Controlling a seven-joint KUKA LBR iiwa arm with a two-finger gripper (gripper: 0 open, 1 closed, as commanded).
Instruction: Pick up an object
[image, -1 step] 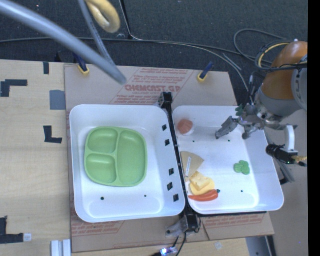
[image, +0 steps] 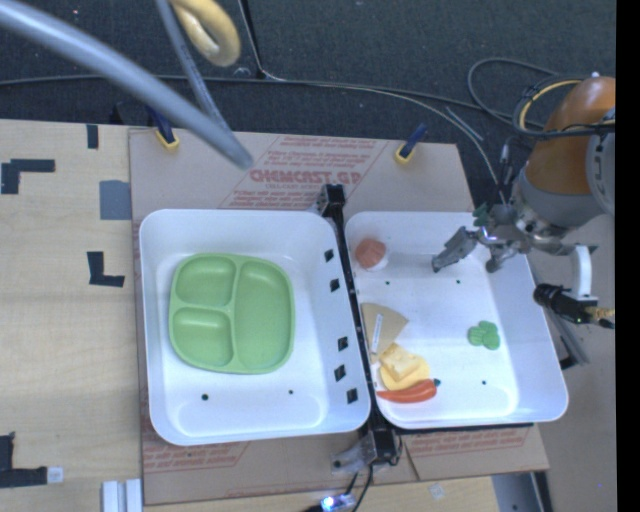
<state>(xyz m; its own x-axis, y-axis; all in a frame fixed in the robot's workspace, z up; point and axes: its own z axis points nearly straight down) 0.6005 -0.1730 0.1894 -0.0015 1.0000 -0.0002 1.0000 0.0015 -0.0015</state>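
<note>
My gripper (image: 470, 256) hangs over the upper right part of the right bin (image: 520, 300), fingers spread apart with nothing between them. A small round orange-pink object (image: 371, 252) lies at the bin's upper left, well left of the gripper. A tan wedge (image: 385, 323) and a yellow piece (image: 400, 365) lie at the bin's left side, with a red chili (image: 408, 393) just below them. A green clump (image: 485, 336) sits in the bin's right part, below the gripper.
The left bin (image: 170, 400) holds a green divided plate (image: 232, 312). A black divider (image: 345, 310) runs between the bins. Cables cross the dark area behind the bench, and a grey hose (image: 120, 70) slants across the upper left.
</note>
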